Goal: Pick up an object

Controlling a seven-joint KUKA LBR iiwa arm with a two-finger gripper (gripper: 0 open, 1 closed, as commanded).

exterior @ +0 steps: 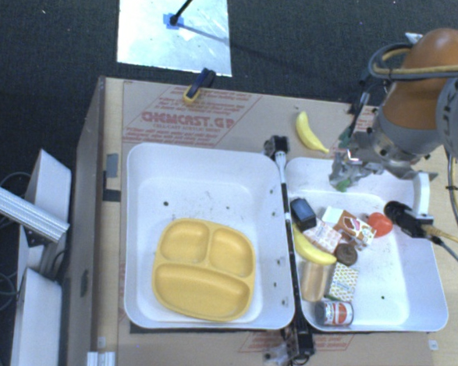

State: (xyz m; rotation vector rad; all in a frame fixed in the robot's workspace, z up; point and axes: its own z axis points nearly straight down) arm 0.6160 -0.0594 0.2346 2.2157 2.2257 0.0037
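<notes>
Just below the fingers (343,178) — cluttered objects (336,239), apart.

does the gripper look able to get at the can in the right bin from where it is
Probably yes. The can lies at the near edge of the right bin with its top side uncovered, and nothing is stacked on it. The gripper hangs over the bin's far end, so it would have to cross over the clutter.

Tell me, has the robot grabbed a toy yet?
Not yet. The pincer sits over the back edge of the right bin with nothing seen in it. The toys, like the banana and can, lie untouched. Reaching down, gripping and lifting remain.
</notes>
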